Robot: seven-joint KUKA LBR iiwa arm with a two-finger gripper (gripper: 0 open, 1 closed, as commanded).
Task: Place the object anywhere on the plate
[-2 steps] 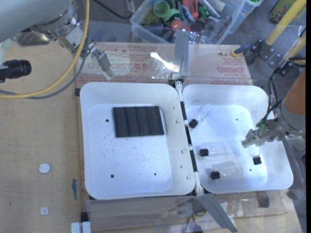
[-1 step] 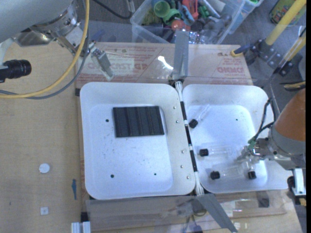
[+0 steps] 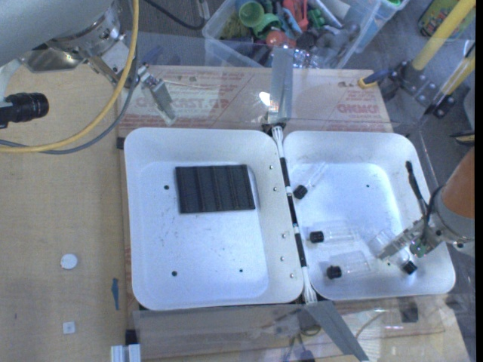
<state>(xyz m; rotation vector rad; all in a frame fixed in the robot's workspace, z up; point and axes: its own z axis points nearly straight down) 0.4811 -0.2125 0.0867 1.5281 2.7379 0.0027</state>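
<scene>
The dark ribbed plate (image 3: 215,188) lies in the left bin (image 3: 143,225). In the right bin (image 3: 355,157), 2 clear vials (image 3: 336,235) rest just left of the end effector (image 3: 407,249), long axes roughly left-right; whether it grips anything I cannot tell.

I work in a robotics lab: my bench (image 3: 60,202) is bare plywood with two white bins (image 3: 204,145) fixed side by side, a yellow cable (image 3: 134,44) looping across, and a clear tub of plastic toys (image 3: 302,10) behind.
</scene>
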